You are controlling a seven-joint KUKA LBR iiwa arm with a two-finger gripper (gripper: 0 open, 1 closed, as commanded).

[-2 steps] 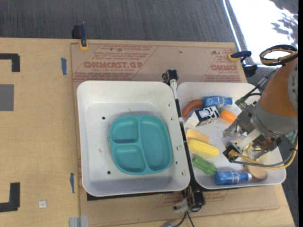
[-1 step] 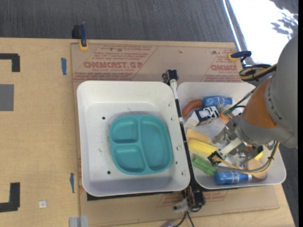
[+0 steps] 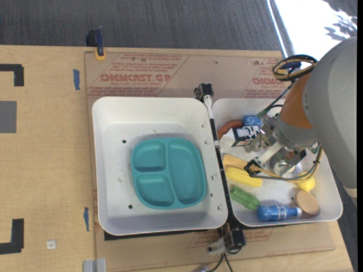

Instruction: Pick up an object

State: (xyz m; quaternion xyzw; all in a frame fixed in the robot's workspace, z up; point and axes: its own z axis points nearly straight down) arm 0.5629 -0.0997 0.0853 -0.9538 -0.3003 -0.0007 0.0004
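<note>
Your likeliest target, the corn [image 3: 243,171], lies in the right bin [image 3: 334,200], just left of the gripper [image 3: 278,157] above it. You are at the reach step; I cannot tell the jaw state. Next, descend squarely over it.

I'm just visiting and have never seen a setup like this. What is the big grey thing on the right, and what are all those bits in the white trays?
The grey thing is a robot arm, seen by one camera looking down from above at a slant. It reaches into the right bin, which holds toy items: a corn cob, a green piece, a blue bottle, a tan egg shape and others. The left bin holds a teal divided plate. The arm's gripper hangs low among the toys; whether it grips anything is hidden.
</note>
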